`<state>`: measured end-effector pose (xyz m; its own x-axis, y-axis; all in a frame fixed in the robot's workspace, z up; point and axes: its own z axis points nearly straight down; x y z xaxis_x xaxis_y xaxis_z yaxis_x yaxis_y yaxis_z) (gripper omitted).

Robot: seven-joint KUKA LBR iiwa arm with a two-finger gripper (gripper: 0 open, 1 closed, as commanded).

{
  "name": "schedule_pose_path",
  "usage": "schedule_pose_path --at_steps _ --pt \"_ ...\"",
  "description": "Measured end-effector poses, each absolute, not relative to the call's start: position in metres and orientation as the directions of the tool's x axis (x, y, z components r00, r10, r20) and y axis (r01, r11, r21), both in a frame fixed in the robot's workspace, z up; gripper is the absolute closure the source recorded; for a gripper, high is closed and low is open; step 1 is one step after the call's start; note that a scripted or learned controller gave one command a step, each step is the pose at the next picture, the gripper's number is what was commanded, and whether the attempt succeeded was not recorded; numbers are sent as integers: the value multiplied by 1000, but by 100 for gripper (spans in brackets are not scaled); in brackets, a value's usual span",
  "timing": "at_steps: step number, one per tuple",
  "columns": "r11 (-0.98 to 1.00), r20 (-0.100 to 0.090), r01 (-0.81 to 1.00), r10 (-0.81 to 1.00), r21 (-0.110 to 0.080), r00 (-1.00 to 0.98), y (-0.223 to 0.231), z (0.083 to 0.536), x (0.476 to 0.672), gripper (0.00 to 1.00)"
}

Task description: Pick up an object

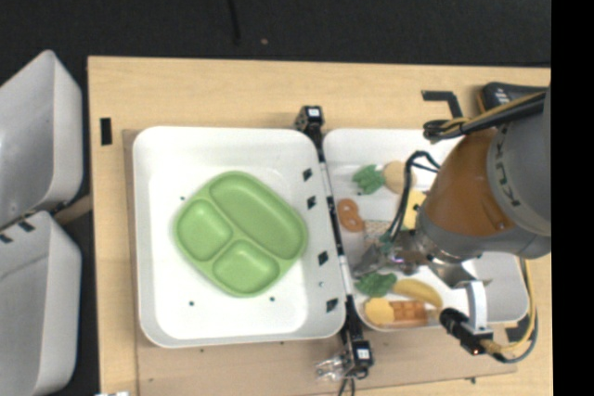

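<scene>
My gripper is low in the right bin, near its left wall, with the grey and orange arm covering much of the bin. Small food items lie around it: a green leafy piece and a pale round piece at the back, an orange piece on the left, another green piece just below the gripper, and a yellow banana with a bun-like item at the front. Nothing shows clearly between the fingers.
The left bin holds a green divided plate in its middle. A black-clipped divider separates the two bins. Cables trail at the front right. Wooden bench edge runs around both bins.
</scene>
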<state>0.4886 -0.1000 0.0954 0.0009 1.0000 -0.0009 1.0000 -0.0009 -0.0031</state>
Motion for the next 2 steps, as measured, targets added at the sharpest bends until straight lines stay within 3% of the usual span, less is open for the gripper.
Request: schedule_pose_path --at_steps 1,2 --pt "-6 0 1000 1000 0 6 -101 110 490 100" --pt "10 2 1000 1000 11 -10 -27 206 492 100"
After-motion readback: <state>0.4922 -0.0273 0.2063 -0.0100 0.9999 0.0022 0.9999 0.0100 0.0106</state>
